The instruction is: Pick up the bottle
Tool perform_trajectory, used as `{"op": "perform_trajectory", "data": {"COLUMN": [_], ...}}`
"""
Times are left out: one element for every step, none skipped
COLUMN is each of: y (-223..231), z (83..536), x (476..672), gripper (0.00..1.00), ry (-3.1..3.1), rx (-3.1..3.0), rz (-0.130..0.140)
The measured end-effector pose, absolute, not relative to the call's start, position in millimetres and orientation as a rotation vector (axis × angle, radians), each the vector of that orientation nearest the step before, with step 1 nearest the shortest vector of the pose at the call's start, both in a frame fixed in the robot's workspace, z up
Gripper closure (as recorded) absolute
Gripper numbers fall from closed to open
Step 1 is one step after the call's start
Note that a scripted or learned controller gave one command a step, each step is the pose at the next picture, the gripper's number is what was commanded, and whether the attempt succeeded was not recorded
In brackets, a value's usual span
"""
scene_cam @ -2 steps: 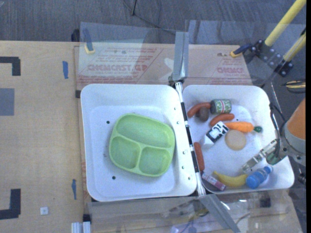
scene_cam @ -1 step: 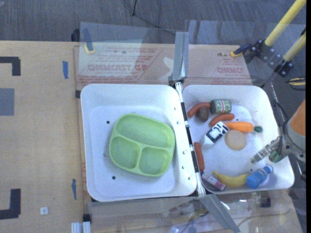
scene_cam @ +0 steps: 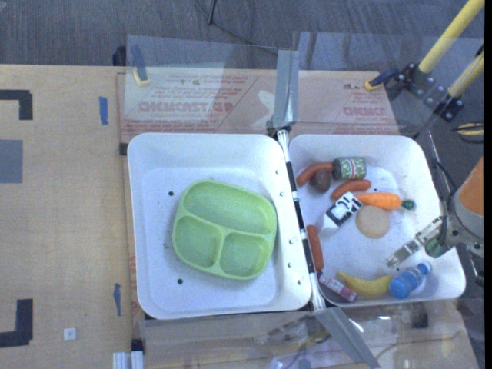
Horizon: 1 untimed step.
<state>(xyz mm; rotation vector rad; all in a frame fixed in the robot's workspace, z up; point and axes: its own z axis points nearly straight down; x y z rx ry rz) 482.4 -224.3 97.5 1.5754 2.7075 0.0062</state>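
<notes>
Arm reaching in from right, low | pincer (scene_cam: 407, 254) released, just above bottle (scene_cam: 408, 280)

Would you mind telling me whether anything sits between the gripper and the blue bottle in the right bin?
Nothing visible does. The gripper hangs just above the bottle, which lies in the right bin near its front right corner. The banana lies against the bottle's left side, not in the gap between them.
</notes>
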Motion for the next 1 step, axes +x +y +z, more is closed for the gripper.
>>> {"op": "perform_trajectory", "data": {"y": [-222.7], "z": [85.9], "x": [480.6], "gripper": [0.0], "ry": [2.736], "rx": [1.542], "rz": [0.005]}}
